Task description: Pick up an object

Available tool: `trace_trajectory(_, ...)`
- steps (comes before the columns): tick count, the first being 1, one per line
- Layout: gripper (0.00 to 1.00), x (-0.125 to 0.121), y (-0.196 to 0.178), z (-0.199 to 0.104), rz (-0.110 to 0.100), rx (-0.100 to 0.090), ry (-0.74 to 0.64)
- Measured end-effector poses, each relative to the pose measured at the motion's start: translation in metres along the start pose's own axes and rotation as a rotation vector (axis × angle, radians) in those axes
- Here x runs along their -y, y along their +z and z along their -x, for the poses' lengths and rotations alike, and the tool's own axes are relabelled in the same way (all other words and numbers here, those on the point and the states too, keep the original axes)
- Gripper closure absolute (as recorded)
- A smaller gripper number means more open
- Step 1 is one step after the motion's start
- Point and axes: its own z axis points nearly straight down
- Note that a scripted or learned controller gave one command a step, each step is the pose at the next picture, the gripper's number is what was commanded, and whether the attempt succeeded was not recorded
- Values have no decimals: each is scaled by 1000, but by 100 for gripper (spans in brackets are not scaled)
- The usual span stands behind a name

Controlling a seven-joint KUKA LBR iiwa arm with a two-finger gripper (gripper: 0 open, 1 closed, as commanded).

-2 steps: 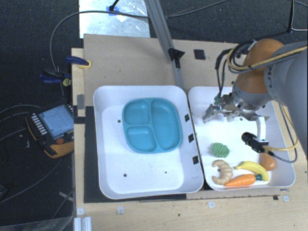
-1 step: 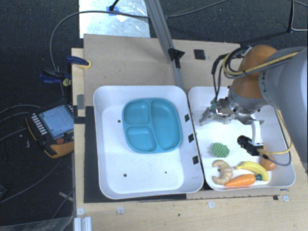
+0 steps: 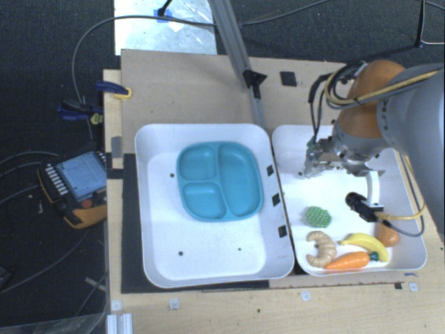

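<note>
Green knobbly round toy (image 3: 318, 216) is seen below the metal two-finger gripper (image 3: 318, 160), nearer the bin's front; the gripper's state cannot be told.

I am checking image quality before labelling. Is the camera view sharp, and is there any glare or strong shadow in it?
Camera view: mostly soft, slightly blurred, small items such as the green ball lack fine detail; bright glare on the shiny sheet at top; both white bins evenly lit with faint shadows only; the gripper is dim and indistinct against the right bin.
</note>
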Motion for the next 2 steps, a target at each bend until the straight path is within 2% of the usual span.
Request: trace_trajectory(2, 100, 8, -101, -12, -3, -2, -5)
